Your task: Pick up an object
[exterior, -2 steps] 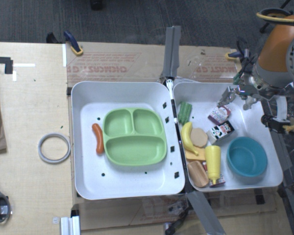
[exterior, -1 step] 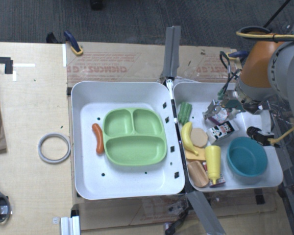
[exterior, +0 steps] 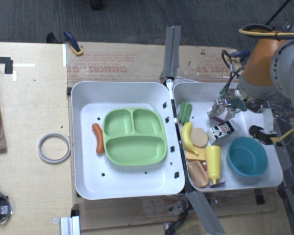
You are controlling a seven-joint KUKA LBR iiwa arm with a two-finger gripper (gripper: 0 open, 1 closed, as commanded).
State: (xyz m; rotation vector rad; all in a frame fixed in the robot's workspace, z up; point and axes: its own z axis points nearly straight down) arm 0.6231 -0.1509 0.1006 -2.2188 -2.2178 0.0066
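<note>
Nearest you in the right bin (exterior: 269, 182), a yellow bottle (exterior: 213, 163) lies beside a tan bread-like piece (exterior: 197, 174), with a blue bowl (exterior: 246, 156) to their right. Just beyond sit a banana (exterior: 187, 138), a round tan disc (exterior: 199, 137) and a small black-and-white carton (exterior: 220, 129); a green vegetable (exterior: 184, 112) lies by the divider. In the left bin (exterior: 83, 170), a green divided plate (exterior: 134, 136) rests beside a hot dog (exterior: 98, 138). Farther back, the gripper (exterior: 222, 108) hangs low over the right bin's rear; you cannot tell its grip.
</note>
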